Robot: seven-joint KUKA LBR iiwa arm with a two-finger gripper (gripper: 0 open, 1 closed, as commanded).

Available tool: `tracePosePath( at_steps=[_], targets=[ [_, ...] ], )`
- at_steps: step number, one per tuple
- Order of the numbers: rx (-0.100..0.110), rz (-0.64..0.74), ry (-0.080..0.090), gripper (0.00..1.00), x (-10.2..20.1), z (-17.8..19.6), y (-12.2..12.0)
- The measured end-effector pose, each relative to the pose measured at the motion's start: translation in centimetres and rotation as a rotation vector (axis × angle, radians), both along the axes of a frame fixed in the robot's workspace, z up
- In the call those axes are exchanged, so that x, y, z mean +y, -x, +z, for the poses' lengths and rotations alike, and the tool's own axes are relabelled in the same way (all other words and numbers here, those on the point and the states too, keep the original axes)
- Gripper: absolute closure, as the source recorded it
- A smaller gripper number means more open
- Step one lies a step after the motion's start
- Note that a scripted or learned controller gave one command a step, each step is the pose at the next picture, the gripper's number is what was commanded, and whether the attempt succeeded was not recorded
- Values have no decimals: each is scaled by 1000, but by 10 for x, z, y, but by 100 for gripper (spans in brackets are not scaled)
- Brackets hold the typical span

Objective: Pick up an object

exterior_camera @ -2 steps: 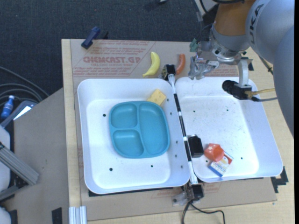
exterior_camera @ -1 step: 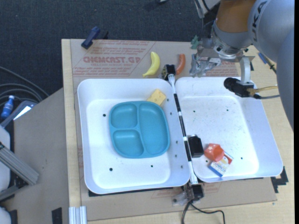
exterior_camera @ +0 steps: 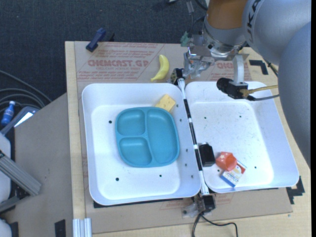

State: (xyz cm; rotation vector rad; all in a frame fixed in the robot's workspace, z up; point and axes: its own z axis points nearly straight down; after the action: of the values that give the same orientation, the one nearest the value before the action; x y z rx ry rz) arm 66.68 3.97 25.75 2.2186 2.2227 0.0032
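Two bins; yellow block [exterior_camera: 166, 102] at back of left bin [exterior_camera: 98, 132], against blue plate [exterior_camera: 148, 135]. Probably light, stiff; take across flat sides. Gripper [exterior_camera: 195, 67] over back rim between bins, grasp state indiscernible.

Gripper [exterior_camera: 195, 67] up at twelve o'clock, over the far end of the seam between the bins. In the left bin [exterior_camera: 94, 132], blue divided plate [exterior_camera: 146, 136], yellow block [exterior_camera: 166, 102] just beside it at one o'clock. Banana [exterior_camera: 161, 68] beyond the far rim. In the right bin [exterior_camera: 266, 127], black block [exterior_camera: 206, 154] and red packet [exterior_camera: 229, 164] down at seven o'clock.
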Motion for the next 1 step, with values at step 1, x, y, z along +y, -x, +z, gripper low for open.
tracePosePath(
  at_steps=[1],
  targets=[
    [5, 0, -1, 100, 67, -22, 1]
  ],
)
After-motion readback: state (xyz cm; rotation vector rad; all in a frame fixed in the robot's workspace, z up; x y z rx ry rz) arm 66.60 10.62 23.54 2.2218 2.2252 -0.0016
